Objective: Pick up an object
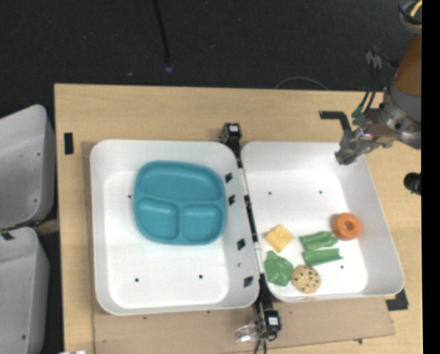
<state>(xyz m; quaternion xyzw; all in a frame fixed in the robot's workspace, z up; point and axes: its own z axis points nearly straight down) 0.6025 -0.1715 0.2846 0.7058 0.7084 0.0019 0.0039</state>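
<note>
Arm enters from the right edge, orange band visible near the top right; gripper (347, 153) sits over the far right corner of the right bin (293, 169), just at its rim. Cannot tell from this angle how the hand is set, and nothing is visibly held in it. Left bin (109, 286) holds a teal divided plate (180, 201), three compartments, lying flat in the upper middle. Right bin contents are clustered along the near side, well apart from the gripper: yellow block (279, 237) near the divider, green leafy piece (278, 269) just below it, round tan cookie (305, 279) touching or just beside that, two green pods (320, 247) stacked one above the other to the right, orange ring-shaped piece (346, 226) beside the upper pod
</note>
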